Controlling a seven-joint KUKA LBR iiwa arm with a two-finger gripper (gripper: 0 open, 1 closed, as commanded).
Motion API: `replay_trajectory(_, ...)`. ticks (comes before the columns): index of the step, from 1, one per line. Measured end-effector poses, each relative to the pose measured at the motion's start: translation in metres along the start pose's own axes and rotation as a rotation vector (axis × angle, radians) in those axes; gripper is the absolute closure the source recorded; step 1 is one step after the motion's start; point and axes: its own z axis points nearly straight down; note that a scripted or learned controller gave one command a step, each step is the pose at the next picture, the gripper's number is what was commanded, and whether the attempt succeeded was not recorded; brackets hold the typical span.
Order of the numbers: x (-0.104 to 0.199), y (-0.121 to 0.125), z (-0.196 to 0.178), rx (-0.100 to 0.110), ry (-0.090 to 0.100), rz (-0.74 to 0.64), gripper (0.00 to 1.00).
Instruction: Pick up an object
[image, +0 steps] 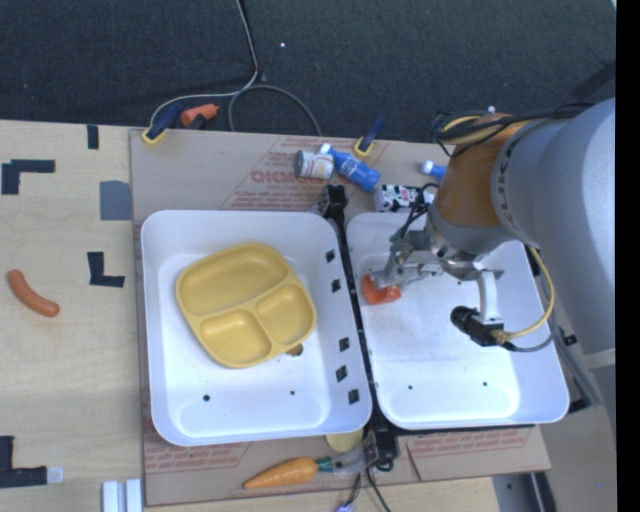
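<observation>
Wooden bench (60, 230) with black tape marks, dark carpet behind, brown cardboard sheet (260, 180) under two shallow white plastic bins. Left bin (165, 400) holds a yellow three-compartment plastic plate (245, 303), lying flat, slightly rotated. Right bin (450, 395) holds a small orange-red object (380, 291), near the bin's left wall, upper half; too small to say what it is. Grey arm with orange band (470, 195) reaches in from the right, wrist low over the right bin. Two-finger gripper (395, 268) sits just above and touching or nearly touching the small orange-red object; cannot tell which. Gripper state: cannot tell, tip is cluttered by bracket and cables. Yellow cable (535, 325) loops off the wrist on the right side.

Off-bin clutter: orange toy carrot (283, 472) on the cardboard below the left bin, orange sausage-shaped toy (33, 293) on the bench far left, blue and white bottle-like items (340, 165) behind the bins, orange-and-yellow clamp (180, 120) at the cardboard's back corner.

Progress, judged: approach looks done, gripper is at the likely target. Object is on the bin floor, not lifted. Left to do: confirm grasp, close if needed, raise clear of the bin. No held object visible yet.
</observation>
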Motion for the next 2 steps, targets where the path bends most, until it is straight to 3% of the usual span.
replay_trajectory(1,0.04,-0.025,-0.082,-0.006,-0.002,0.003,1.0)
replay_trajectory(2,0.092,-0.045,-0.112,-0.003,-0.001,0.002,1.0)
